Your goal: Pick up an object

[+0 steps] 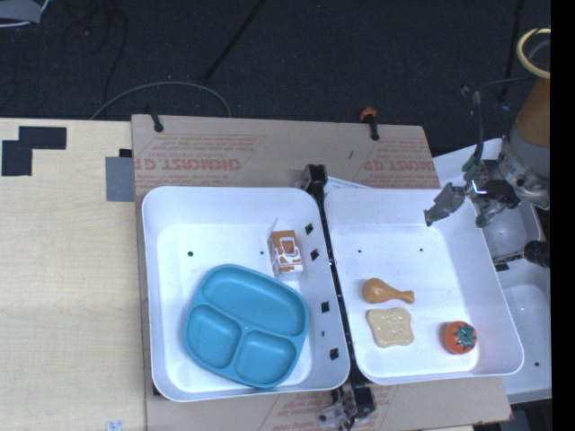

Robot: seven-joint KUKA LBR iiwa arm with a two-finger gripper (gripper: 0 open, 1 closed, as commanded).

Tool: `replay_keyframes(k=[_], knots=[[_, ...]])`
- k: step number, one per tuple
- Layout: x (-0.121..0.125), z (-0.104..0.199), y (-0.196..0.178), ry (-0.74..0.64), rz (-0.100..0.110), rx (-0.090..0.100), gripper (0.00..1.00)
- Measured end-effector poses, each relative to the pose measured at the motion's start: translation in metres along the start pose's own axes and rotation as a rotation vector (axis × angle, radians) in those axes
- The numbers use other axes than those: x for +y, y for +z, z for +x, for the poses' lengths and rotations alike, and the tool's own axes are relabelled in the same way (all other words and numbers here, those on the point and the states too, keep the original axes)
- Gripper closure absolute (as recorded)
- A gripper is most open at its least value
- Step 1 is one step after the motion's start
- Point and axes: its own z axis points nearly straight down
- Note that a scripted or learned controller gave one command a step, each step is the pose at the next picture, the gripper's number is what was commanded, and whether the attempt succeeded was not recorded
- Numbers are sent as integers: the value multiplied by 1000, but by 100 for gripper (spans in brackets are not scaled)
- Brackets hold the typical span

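Observation:
The right bin (422, 232) holds a toy chicken drumstick (386, 290), a tan slice of toast (391, 327) and a red tomato (458, 338), all in its near half. A blue divided plate (245, 324) and a small orange-and-white box (286, 252) lie in the left bin (171, 241). My gripper (467, 206) hangs over the right bin's far right corner, well above and behind the tomato. It is open, with nothing between its fingers.
A black divider (325, 268) with clips separates the two bins. Cardboard (269, 151) lies under them, with a wooden bench top (63, 285) to the left. Grey fixtures and cables (530, 250) crowd the right bin's outer side.

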Motion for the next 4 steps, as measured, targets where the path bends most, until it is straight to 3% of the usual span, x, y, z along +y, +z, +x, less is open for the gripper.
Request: replay_keyframes(k=[1,4], knots=[[2,0,-6,-2,-12,-2,0],[2,-2,173,-1,-4,1,0]])
